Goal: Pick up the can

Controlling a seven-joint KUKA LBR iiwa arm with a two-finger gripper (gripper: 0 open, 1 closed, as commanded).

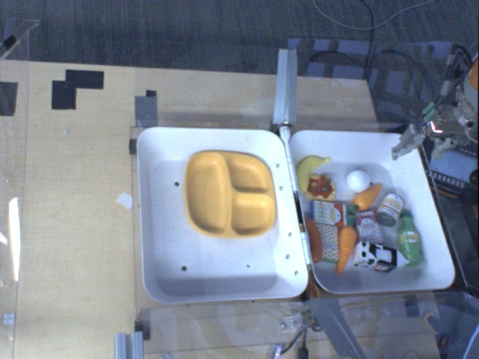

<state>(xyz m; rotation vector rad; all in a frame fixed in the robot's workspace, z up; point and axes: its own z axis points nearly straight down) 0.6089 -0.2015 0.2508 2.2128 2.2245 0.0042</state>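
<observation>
Two white bins side by side on the wooden bench (67,200). Left bin (161,275) holds a yellow divided tray (228,193), three compartments, sitting at about the bin's centre, slightly toward 12 o'clock.

Right bin (438,271) is cluttered. The can (388,209) lies tilted, silver end facing the camera, right of the bin's centre toward 3 o'clock. It touches or nearly touches the small orange carrot (367,196) at its 10 o'clock and sits just beside the green bottle (409,239) at its 5 o'clock. White ball (358,179) at 12 o'clock of the pile, near the carrot tip. Yellow banana (310,168) at the bin's 11 o'clock against the left wall, red packet (321,187) just below it. Larger carrot (346,247) lies upright in the picture toward 6 o'clock, with a red pepper-like item (314,241) along the left wall at 8 o'clock. Black-and-white cow-pattern carton (374,256) at 6 o'clock, touching the larger carrot's side. Printed box (327,214) and a red-labelled packet (368,223) sit in the middle, between the carrots.

End effector (408,142) is at the right bin's 1 o'clock corner, over the rim, well apart from the can. Nothing between its fingers; spread or pressed together, cannot tell, too blurred. Arm (456,118) enters from 3 o'clock.
</observation>
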